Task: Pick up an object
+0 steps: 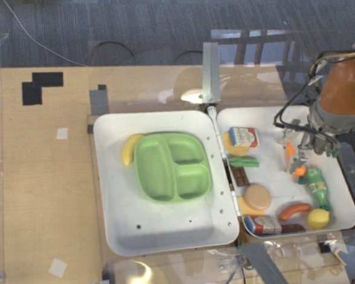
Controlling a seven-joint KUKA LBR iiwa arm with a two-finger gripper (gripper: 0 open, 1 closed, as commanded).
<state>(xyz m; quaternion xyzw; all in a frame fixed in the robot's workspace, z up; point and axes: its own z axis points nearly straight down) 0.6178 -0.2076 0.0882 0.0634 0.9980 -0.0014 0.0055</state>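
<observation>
Wooden bench (42, 196), two white bins, green divided plate (170, 167) in left bin (117, 227), gripper (303, 149) over right bin (267, 117), claw state hidden, above small orange carrot (290, 154).

Grey arm (339, 118), orange band, looping black cables (293, 106)

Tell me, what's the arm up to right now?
Gripper low over right bin, by orange carrot. Nothing seen held. Green bottle close beside.
</observation>
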